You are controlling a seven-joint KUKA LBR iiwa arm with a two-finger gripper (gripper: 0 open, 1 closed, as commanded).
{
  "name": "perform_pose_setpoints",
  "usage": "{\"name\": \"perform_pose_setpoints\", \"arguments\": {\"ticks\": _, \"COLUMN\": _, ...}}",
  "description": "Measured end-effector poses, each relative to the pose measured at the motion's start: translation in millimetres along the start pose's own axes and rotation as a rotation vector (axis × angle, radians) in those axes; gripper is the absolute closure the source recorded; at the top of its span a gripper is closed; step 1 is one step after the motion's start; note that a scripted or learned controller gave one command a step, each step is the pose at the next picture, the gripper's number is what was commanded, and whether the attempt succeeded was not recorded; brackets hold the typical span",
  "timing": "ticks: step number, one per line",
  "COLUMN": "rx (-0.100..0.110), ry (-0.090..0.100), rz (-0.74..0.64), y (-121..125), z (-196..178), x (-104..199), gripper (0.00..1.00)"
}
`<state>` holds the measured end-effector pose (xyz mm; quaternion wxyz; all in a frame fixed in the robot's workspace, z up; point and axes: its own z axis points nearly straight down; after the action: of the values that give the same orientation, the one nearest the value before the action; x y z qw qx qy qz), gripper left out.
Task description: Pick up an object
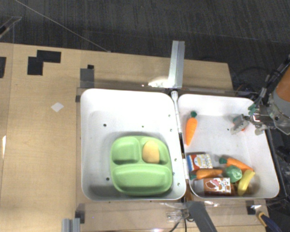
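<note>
My gripper (238,124) hangs over the upper right part of the right bin (216,104), reaching in from the right edge. An orange toy carrot (189,129) with a green top lies to its left, near the wall between the bins, well apart from it. Along the bin's front lies a cluster: a small juice carton (200,161), an orange sausage-like piece (207,174), a brown carton (217,186), a second carrot (238,164), a green piece (234,174) and a yellow banana (246,181). I see nothing hanging from the gripper.
The left bin (94,135) holds a green divided plate (140,172) with a yellow rounded fruit (151,151) in its upper right compartment. A metal post (177,64) stands behind the join of the bins. Bare white floor lies between the gripper and the first carrot.
</note>
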<state>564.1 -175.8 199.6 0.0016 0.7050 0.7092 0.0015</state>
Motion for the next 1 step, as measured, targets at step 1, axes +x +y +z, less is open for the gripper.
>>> {"name": "perform_pose_setpoints", "arguments": {"ticks": 1, "rx": 0.000, "ry": 0.001, "rz": 0.193, "y": -13.1, "z": 41.3, "x": 2.8, "gripper": 0.00}}
